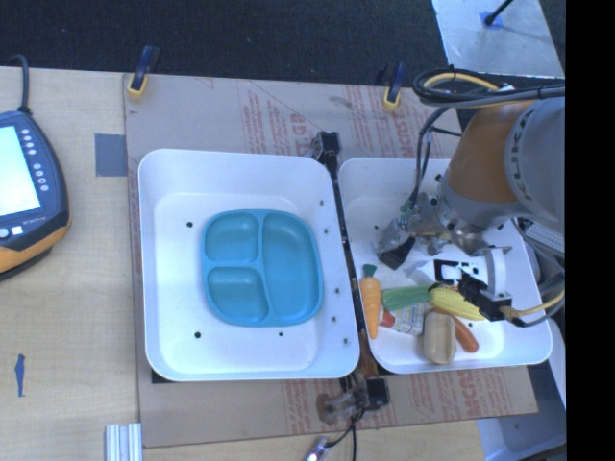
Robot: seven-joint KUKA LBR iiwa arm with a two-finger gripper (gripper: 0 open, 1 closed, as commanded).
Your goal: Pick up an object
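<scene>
With the jaws (396, 243) low in the right bin (538, 353), their opening and any hold indeterminate, the nearest candidate, the carrot (370, 301), lies just toward the camera at the bin's left wall, long axis running near-to-far.

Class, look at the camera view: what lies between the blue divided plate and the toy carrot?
Bare white floor of the left bin, then the two bins' touching walls, lie between the blue divided plate and the toy carrot.
</scene>
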